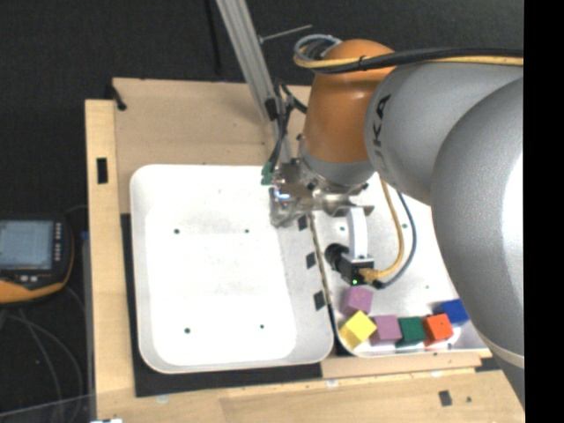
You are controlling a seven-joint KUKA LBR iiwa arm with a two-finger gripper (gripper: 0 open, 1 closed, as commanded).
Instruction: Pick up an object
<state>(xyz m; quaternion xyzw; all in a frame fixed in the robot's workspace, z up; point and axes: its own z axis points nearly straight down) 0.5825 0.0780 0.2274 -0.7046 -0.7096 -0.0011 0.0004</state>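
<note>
Several small blocks lie along the front edge of the right bin (414, 271): a purple one (358, 300), a yellow one (359, 329), a pink one (388, 329), a green one (411, 329), an orange one (438, 327) and a blue one (452, 311). My gripper (289, 203) hangs under the orange wrist band, over the rims where the two bins meet. It sits behind and to the left of the blocks, well apart from them. The grey arm covers most of the right bin.
The left bin (211, 263) lies beside the gripper. A slanted metal rail (247, 42) runs down from the back toward the wrist. A small screen device (31, 249) sits off the bench at the left.
</note>
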